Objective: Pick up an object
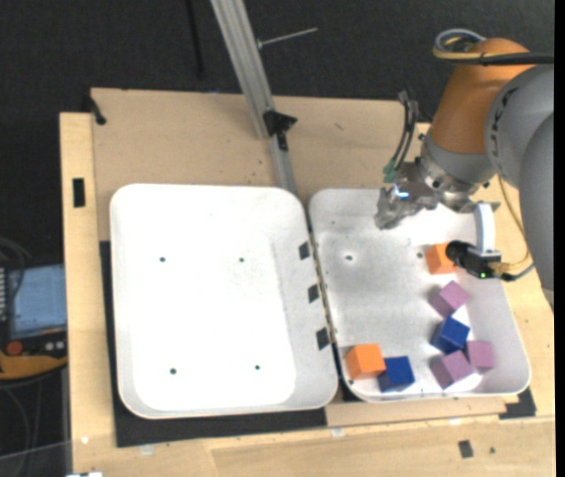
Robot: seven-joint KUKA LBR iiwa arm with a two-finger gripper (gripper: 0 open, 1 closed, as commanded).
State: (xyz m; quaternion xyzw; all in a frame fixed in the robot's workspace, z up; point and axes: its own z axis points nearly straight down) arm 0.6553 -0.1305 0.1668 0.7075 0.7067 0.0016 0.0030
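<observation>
Uppermost, the arm's orange band (471,97) stood over the claw (398,207) — how far open it was could not be told. Nearest it in the right bin (347,217) lay an orange cube (439,257) — probably light and rigid, best pinched across opposite flat faces.

Grey arm with orange band reaching from right, gripper (393,210) over far edge of right bin (361,296), orange blocks (366,359), blue blocks (397,373) and purple blocks (452,297) in right bin, left bin (123,296) adjacent, metal pole (247,63) behind.
</observation>
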